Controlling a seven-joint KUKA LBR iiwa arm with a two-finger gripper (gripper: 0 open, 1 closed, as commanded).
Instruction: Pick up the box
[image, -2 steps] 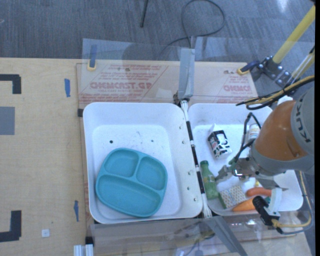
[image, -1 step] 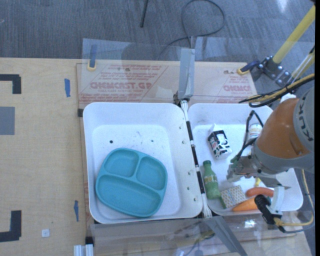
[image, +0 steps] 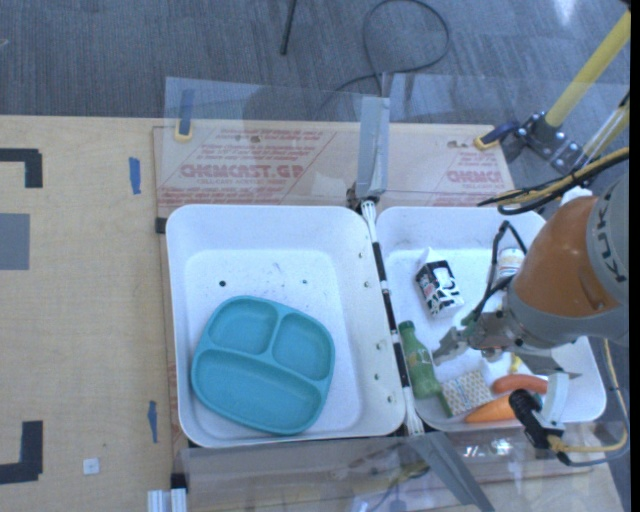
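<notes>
Pale wooden worktop (image: 80, 330), teal divided plate (image: 263, 364) in left bin (image: 180, 300), black-and-white box (image: 438, 286) in right bin (image: 400, 235), jaws (image: 458, 342) hovering nearby, released, grasping nothing.

One fixed camera above the bench (image: 80, 300) looks down aslant on both white bins (image: 190, 240).

Open floor surrounds the box (image: 437, 286) in the right bin (image: 400, 228), while a green bottle (image: 419, 361) crowds below.
</notes>
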